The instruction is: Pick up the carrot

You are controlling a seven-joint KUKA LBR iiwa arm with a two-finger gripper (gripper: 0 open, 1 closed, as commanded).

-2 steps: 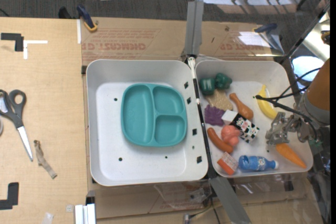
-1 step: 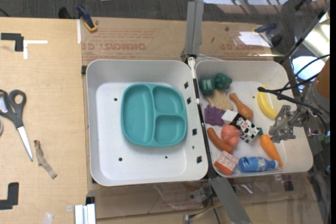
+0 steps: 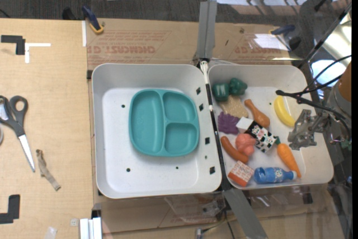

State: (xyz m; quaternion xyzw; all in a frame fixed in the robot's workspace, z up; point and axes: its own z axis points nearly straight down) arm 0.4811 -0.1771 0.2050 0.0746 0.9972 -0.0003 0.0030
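Observation:
The carrot is a small orange cone lying flat near the front right of the right bin, its tip pointing toward the front. My gripper hovers just above and to the right of the carrot's thick end, reaching in from the right. Its fingers stand open with nothing between them.
Close around the carrot lie a blue bottle, a black-and-white block, a pink ball, a sausage, a red box, a banana and a drumstick. The left bin holds a teal divided plate.

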